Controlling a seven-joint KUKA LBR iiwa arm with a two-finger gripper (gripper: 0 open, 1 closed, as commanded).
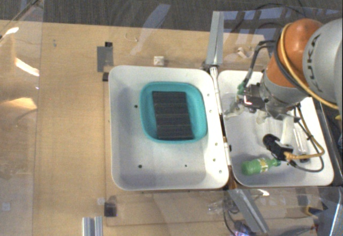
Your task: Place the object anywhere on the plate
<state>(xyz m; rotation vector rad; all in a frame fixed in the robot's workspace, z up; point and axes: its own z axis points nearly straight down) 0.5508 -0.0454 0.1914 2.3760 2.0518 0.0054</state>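
Two shallow white bins sit side by side on a pale wooden bench (64,138), as seen from the camera view above. The left bin (161,168) holds a turquoise, square plastic plate with rounded corners (199,106). A dark, ribbed rectangular slab (172,116) lies flat on the middle of the plate.

The right bin (239,141) holds a small green bottle-shaped object with a paler tip (259,166). It lies on its side near the bin's front edge, well apart from the plate and separated from it by the two bin walls. Any print on it is too small to read, and no other writing in the scene is legible.

The grey arm with its orange band (292,42) reaches in from the right and covers the far right part of the right bin. Its gripper (239,105) hangs over the back left of that bin, apart from the green object. Whether it is open or closed cannot be told, and nothing can be seen in its grasp.

A small white cube (158,60) rests on the bench just behind the left bin. A grey metal bar (215,36) rises from the gap between the bins at the back. Small black blocks sit near the left bin's back corner (108,45) and its front corner (110,209).
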